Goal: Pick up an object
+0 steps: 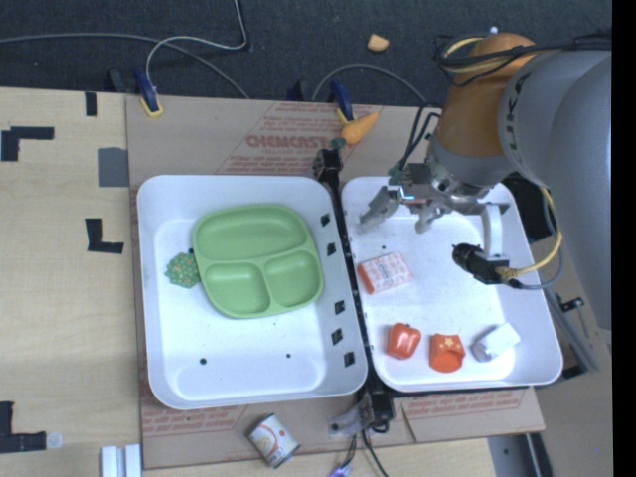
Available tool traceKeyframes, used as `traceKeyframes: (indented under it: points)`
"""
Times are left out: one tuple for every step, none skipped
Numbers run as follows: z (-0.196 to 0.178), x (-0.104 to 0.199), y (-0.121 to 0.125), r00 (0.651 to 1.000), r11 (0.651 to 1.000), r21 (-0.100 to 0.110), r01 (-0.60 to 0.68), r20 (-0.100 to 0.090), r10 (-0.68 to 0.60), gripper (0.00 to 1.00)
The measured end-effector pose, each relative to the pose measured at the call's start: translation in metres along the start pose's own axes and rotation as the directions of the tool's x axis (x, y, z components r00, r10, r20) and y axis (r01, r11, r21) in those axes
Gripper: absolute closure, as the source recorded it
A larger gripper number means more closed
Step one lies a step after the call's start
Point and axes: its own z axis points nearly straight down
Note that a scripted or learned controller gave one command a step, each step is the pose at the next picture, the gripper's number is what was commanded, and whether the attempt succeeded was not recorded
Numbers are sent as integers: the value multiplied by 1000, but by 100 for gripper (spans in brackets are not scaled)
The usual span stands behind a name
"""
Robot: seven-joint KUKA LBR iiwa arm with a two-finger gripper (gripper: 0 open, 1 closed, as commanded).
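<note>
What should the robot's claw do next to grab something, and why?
Probably come down and toward the front of the right bin, onto the small pink-and-white packet. The claw hangs open above the bin's back part with nothing between its fingers, and the packet is the nearest thing, lying apart from the others.

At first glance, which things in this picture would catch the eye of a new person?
The large grey arm with its orange band fills the upper right, and its end effector hangs over the right bin. Next comes the green divided plate in the left bin, then two red-orange toy vegetables near the right bin's front edge.
</note>
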Motion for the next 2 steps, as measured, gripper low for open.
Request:
traceKeyframes:
  points:
    - [2,19,-19,1000,1000,4,-1,0,1,0]
    - [2,25,0,1000,1000,4,-1,0,1,0]
